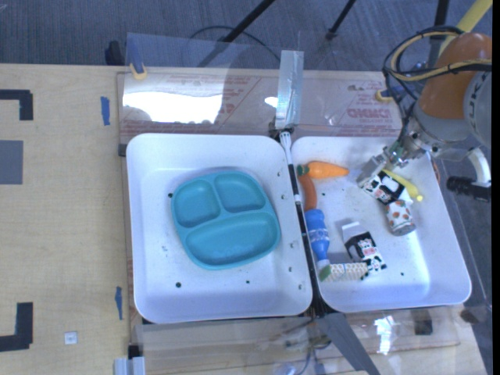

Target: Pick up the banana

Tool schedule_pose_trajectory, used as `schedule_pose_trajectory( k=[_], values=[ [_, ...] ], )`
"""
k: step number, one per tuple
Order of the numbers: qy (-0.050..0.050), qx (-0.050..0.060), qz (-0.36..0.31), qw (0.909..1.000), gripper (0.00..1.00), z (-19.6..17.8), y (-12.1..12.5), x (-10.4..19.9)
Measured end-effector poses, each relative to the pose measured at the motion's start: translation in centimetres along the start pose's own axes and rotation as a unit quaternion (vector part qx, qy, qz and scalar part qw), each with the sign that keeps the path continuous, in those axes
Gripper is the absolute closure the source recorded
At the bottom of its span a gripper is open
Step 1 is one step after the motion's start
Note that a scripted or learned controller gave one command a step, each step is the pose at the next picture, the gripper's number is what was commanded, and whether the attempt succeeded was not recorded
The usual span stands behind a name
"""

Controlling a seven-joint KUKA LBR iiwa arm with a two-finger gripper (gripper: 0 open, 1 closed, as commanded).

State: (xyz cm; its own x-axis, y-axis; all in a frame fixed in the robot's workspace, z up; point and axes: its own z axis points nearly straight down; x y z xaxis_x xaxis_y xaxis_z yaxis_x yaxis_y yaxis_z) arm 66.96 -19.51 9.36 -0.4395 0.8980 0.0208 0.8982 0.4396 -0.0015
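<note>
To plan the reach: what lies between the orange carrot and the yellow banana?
In the camera view, the gripper lies between the orange carrot and the yellow banana.

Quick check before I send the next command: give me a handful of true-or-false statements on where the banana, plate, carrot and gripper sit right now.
1. The blue plate lies in the left bin. True.
2. The banana lies on the blue plate. False: it is in the right bin, near its far right side.
3. The gripper is over the right bin, close beside the banana. True.
4. The carrot sits in the left bin. False: it is in the right bin, near the divider.
5. The blue bottle lies along the right bin's left edge. True.
</note>
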Motion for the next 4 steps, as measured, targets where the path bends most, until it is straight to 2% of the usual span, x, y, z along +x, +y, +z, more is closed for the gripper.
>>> schedule_pose_trajectory(
  k=[1,2,3,4],
  values=[
    [-0.013,-0.002,-0.048,0.9988,0.00,-3.7,-1.1,-2.0],
    [-0.016,-0.005,-0.049,0.9986,1.00,-4.8,-0.9,-2.0],
    [-0.013,-0.003,-0.061,0.9980,1.00,-21.4,0.9,2.6],
    [-0.012,0.000,-0.232,0.9727,1.00,-21.3,1.7,4.4]
  ],
)
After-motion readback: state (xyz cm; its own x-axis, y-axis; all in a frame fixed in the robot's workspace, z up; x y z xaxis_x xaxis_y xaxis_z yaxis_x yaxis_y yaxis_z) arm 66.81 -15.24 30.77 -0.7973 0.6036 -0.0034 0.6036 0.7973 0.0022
